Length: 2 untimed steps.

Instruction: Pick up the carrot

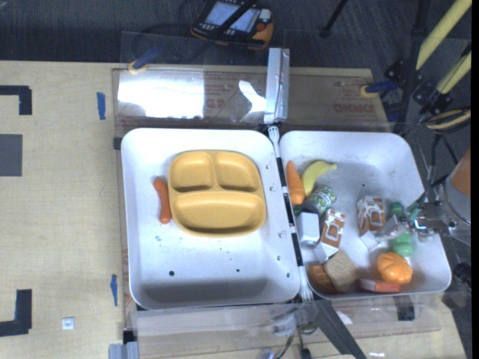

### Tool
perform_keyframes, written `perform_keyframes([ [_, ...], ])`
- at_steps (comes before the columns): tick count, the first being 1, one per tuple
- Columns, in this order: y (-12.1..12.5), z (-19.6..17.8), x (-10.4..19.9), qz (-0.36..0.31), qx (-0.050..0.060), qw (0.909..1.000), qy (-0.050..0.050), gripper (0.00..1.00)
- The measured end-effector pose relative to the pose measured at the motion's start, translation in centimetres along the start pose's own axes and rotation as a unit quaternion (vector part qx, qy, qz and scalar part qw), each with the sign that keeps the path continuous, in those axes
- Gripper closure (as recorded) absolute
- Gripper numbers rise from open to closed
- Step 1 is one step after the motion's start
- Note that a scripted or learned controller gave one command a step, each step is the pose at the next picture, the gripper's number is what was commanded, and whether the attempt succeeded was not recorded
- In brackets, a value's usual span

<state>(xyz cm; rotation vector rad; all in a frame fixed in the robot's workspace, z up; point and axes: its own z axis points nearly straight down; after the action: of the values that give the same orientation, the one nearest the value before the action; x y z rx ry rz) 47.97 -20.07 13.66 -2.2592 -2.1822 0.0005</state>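
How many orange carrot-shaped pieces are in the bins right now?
2. One orange carrot lies at the right bin's left wall beside the yellow banana; another orange carrot-like piece lies left of the yellow divided plate. Clutter may hide more.

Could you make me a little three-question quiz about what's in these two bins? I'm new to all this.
1. True or false: the yellow divided plate lies in the right bin.
2. Which food touches the carrot at its upper end? A) a banana B) a slice of bread C) an orange pumpkin
3. Fill the gap: the orange sausage lies just to the ____ of the plate, as the camera sees it.

Key
1. False: it lies in the left bin.
2. A: the banana lies against the carrot's top.
3. Left.
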Motion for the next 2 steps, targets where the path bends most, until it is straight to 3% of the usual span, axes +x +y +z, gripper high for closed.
perform_keyframes([
  [1, 0.42, 4.91, -0.16, -0.054, -0.001, 0.9985, 0.008, 0.00],
  [2, 0.44, 4.94, 0.78, 0.076, -0.003, 0.9971, 0.004, 0.00],
])
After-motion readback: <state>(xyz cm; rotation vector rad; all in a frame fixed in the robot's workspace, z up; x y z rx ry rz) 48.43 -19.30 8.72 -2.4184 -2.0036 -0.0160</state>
